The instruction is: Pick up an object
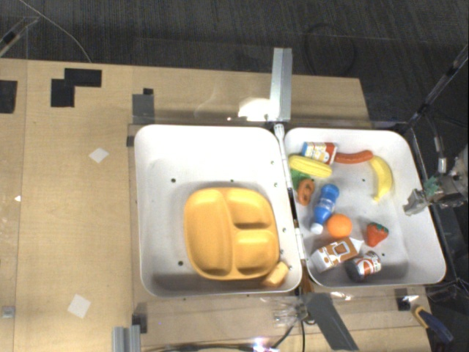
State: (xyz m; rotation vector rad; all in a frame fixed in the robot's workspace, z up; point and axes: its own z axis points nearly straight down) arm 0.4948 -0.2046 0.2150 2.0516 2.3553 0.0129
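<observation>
Right bin [432,266] crowded: banana [380,177] nearest gripper [416,202] at its right rim, finger state indiscernible; orange [339,226], strawberry [376,234], blue bottle [324,203] clustered beyond; yellow divided plate [231,232] in left bin [157,196].

I found the right bin [421,218] crowded along its left edge and near corner, open only beside its right edge below the banana [380,177], while the yellow tray [231,232] blocked the left bin's [157,196] near half.

Yellow tray [231,233], yellow banana [381,178], blue bottle [325,202], orange ball [339,226].
</observation>
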